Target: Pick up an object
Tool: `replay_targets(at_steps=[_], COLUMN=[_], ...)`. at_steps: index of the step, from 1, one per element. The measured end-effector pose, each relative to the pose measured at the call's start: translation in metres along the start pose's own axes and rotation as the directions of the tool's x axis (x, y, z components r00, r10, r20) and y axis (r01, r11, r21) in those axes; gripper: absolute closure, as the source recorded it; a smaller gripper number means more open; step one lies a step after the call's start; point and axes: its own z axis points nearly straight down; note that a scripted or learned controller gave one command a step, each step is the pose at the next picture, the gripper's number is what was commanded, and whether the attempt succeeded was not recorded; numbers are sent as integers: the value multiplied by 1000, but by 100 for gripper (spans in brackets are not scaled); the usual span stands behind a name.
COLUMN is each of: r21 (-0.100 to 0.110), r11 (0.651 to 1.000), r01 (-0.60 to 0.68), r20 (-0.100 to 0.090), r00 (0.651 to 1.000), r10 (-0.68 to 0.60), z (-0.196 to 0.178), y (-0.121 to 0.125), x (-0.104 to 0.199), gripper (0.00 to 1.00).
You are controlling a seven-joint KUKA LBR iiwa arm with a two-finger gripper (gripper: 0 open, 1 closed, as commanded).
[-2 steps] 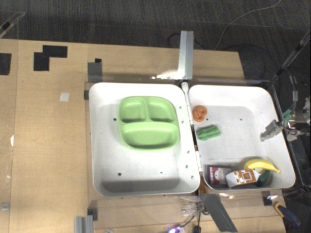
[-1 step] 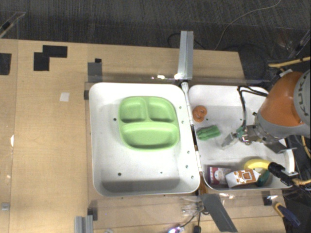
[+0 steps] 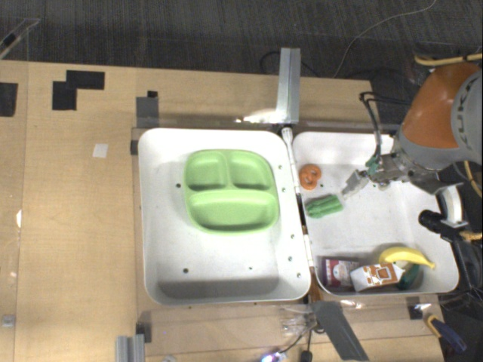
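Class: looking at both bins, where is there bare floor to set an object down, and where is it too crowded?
Left bin: bare floor rings the green divided plate, widest along the near wall. Right bin: open floor lies between the green block and the near-wall cluster. Crowded: that cluster of carton, banana and dark packet, and the orange fruit beside the gripper.

End effector (image 3: 353,182) near green object (image 3: 323,206)

Pale wooden bench (image 3: 68,225) against dark grey carpet (image 3: 189,17), black patches (image 3: 75,87) on top.
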Motion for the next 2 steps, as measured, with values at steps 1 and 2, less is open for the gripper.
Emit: replay_targets(at_steps=[1, 2], r21=[-5, 1], r11=[1000, 998], r01=[8, -61], r20=[2, -1], r00=[1000, 998], r10=[-8, 61], z=[-12, -52], y=[2, -12], x=[1, 36], gripper=[100, 100])
